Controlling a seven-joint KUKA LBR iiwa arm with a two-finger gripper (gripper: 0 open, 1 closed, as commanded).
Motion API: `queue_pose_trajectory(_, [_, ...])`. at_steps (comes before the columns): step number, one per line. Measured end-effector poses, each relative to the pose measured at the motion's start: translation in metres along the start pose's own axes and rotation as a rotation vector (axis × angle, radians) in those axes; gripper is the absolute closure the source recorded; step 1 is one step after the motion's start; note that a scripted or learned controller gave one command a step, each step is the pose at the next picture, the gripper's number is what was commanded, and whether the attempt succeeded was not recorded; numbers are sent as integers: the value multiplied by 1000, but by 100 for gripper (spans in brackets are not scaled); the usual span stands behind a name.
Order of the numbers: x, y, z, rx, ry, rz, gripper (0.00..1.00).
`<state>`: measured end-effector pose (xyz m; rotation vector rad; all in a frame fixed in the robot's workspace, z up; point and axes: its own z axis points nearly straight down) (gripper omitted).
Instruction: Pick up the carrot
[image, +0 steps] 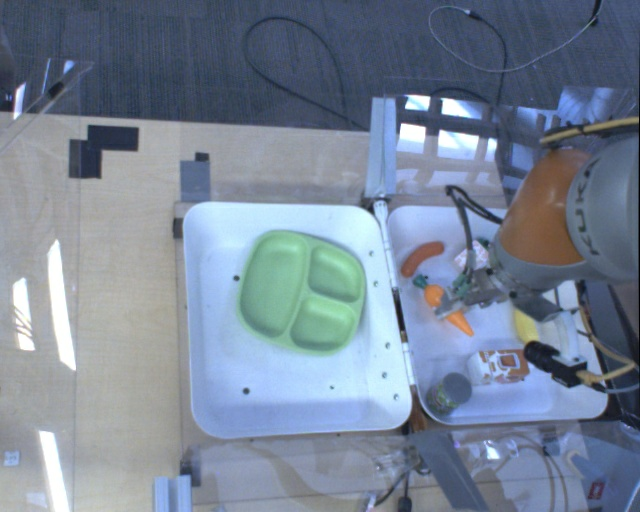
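Gripper is down in the right bin, right over the carrot; can't tell how its fingers stand, they blur into the clutter there. Carrot lies on the bin floor, orange tip showing at 7 o'clock from the gripper, its top end under or against the tool, contact unclear. So I'd judge the reach is made but the lift is not: carrot not yet off the floor, grasp unconfirmed, raising it is what's left. Around it: sausage at 11 o'clock from the carrot, near; milk carton at 4 o'clock; grey cup at 6 o'clock by the bin's near wall; yellow item at 3 o'clock, partly under the arm. Left bin holds a green divided plate, well apart from the carrot. Both bins sit touching side by side on a pale wood bench; dark carpet with loose cables beyond at 12 o'clock.
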<state>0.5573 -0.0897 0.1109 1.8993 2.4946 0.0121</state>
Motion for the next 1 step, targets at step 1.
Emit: queue_pose_trajectory(1, [55, -13, -73, 7, -1, 137, 100])
